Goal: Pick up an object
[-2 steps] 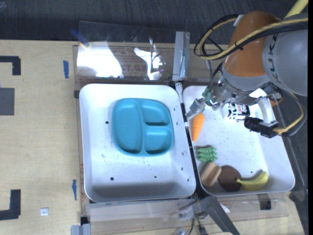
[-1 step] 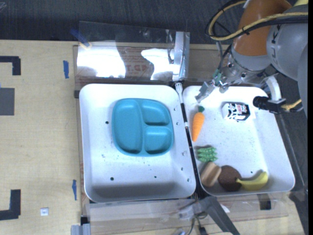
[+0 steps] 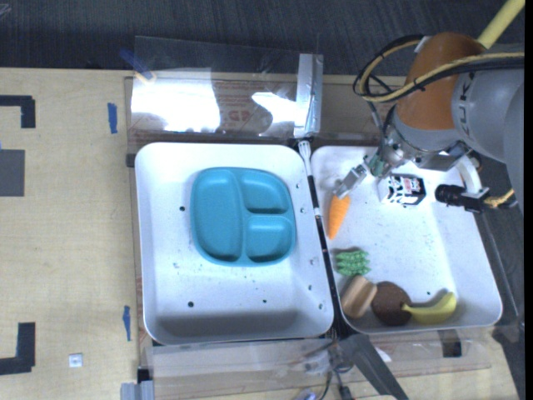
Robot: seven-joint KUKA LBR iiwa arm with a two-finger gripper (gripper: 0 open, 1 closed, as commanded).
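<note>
Right, approach step, no grasp yet. The gripper [image 3: 356,178] sits low in the far left corner of the right bin [image 3: 466,248], slanted down toward the carrot [image 3: 337,214]. Fingers look slightly spread, tips just above the carrot's top end; nothing visible between them, so not holding. Exact gap is small and blurry, so that reading is tentative.

The carrot lies against the right bin's left wall, pointing roughly toward the near side. Other candidates sit further toward the near edge: a green leafy piece [image 3: 351,262] just below the carrot, then a tan bun-like item [image 3: 356,297], a dark brown round thing [image 3: 390,301] touching it, and a banana [image 3: 435,307] at the near right. The left bin [image 3: 158,223] holds a blue divided tray [image 3: 243,215], well apart from the arm.

Next move, as I judge it: drop the last bit, straddle the carrot's upper end, and close. Risk: the wall is right beside the carrot, so one finger may hit the rim or push the carrot sideways.
</note>
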